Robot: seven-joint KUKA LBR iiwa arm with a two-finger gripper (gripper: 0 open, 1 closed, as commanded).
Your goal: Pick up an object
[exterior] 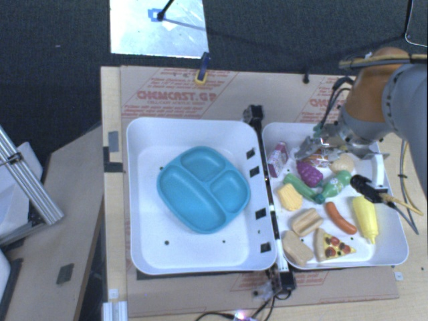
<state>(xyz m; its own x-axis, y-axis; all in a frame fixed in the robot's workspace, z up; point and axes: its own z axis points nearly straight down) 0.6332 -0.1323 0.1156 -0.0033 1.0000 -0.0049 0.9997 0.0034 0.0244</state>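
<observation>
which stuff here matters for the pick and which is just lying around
For the job: gripper, low over the right bin; the toy food in that bin, such as the purple piece, corn, hot dog, yellow bottle, pizza slice.

Lying about: left bin, blue divided plate.

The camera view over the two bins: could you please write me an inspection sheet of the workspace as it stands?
Surface: bench carrying left bin and right bin, side by side.
Job's things: toy foods in right bin: purple piece, corn, sausage, pizza slice, yellow bottle.
Clutter: blue divided plate in left bin.
Grippers: tool over right bin's far side; finger state unclear.
Cables: dark cable at upper right.
Surroundings: dark floor, shiny square panel.
</observation>
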